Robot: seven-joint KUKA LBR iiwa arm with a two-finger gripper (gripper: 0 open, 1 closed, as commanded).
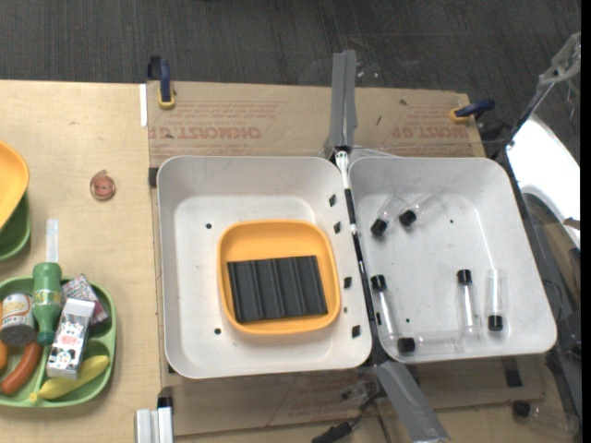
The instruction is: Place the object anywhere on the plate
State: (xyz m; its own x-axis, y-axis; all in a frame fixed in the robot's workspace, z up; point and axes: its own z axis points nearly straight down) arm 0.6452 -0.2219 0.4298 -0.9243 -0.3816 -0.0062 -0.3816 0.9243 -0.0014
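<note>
An orange square plate (277, 233) with rounded corners lies in the middle of the left white bin (185, 247). A dark grey ribbed rectangular block (277, 287) rests flat on the plate, inside its rim. In the right white bin (522, 247) lie several clear tubes with black caps: two short ones (406, 213) near the back left, one (386, 314) along the left wall, two (466, 301) at the right, and one (429, 343) along the front wall.
Both bins sit on a cardboard sheet (240, 123) clamped at the back corners. On the wooden table to the left stand a green plate of toy food (55, 349), a yellow bowl (9, 187) and a small pink disc (102, 186).
</note>
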